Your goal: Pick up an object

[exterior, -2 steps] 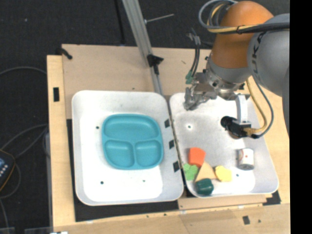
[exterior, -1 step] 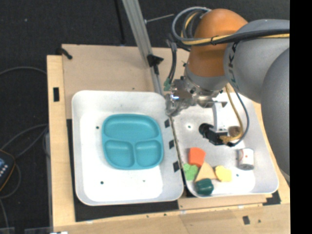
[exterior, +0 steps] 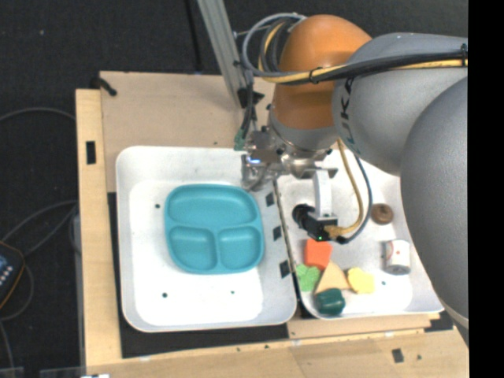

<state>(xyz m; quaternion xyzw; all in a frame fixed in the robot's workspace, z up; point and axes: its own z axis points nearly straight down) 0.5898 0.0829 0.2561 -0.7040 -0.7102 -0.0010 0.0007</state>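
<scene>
My gripper hangs under the orange wrist band, over the top of the divider between the two bins, just above the teal plate's upper right corner. Several small things lie in the right bin: an orange block, a light green piece, a tan wedge, a yellow piece and a dark green piece. They cluster at the bin's near left, well below the gripper. A brown round piece and a white cylinder with a red mark lie further right.
A teal divided plate lies in the middle of the left bin. A metal strut slants down behind the bins toward the wrist. The grey arm covers the right bin's far right part.
</scene>
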